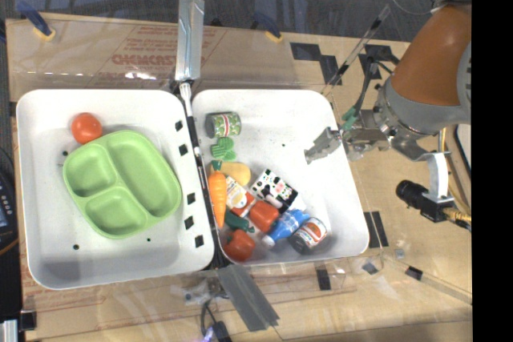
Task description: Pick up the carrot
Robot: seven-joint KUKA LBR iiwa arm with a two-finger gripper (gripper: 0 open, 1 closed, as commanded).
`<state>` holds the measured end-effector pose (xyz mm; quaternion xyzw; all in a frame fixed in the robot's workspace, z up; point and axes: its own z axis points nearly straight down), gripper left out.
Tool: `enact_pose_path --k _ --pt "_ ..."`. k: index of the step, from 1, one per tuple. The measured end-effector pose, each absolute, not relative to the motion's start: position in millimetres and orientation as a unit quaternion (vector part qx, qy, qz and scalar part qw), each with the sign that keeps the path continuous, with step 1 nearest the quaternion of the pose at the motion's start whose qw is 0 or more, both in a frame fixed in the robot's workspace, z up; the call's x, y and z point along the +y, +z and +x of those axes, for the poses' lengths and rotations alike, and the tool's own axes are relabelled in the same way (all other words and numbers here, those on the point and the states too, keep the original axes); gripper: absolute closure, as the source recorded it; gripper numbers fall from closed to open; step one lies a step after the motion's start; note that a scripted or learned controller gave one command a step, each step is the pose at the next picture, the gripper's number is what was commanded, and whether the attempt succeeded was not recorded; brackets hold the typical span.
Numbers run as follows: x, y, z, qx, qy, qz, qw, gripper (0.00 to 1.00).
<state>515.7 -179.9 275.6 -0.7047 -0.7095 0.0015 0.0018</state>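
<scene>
From the overhead camera you saw the carrot [217, 199] lying lengthwise against the left wall of the right bin [276, 106], at the edge of the toy pile. To the carrot's right sat a black-and-white carton [275, 188], and above the carrot a green can [224, 124]. The gripper [322, 146] hung well to the carrot's upper right, near the bin's right rim, with nothing in it; how far it gaped you could not tell. Left of the carrot, across the divider, lay the green tray [120, 182].

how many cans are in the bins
2, both in the right bin: a green can near its far left corner, and a red-labelled can at the near edge of the toy pile. Others could be hidden under the pile.
</scene>
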Motion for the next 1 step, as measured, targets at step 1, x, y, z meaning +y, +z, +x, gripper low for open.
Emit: enact_pose_path --k 1 --pt "-133.7 112.7 493.6 -0.773 -0.0052 -0.634 -0.011 0.0"
